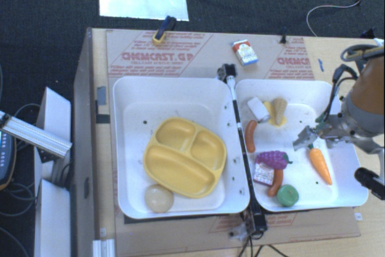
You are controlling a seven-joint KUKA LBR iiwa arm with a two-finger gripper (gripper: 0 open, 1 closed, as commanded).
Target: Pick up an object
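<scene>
The right bin holds several toy foods. An orange carrot lies near its right wall, and purple grapes sit in the middle. A red sausage lies by the left wall, with a white block and a tan cone at the back. A green ball, a small red-and-white packet and a second sausage are at the front. My gripper hangs low over the bin, just up-left of the carrot's top. Nothing visible is held.
The left bin holds a yellow divided plate and a pale ball. A black divider rail runs between the bins. A red-and-white box lies on the board behind them. The arm's body covers the right bin's right edge.
</scene>
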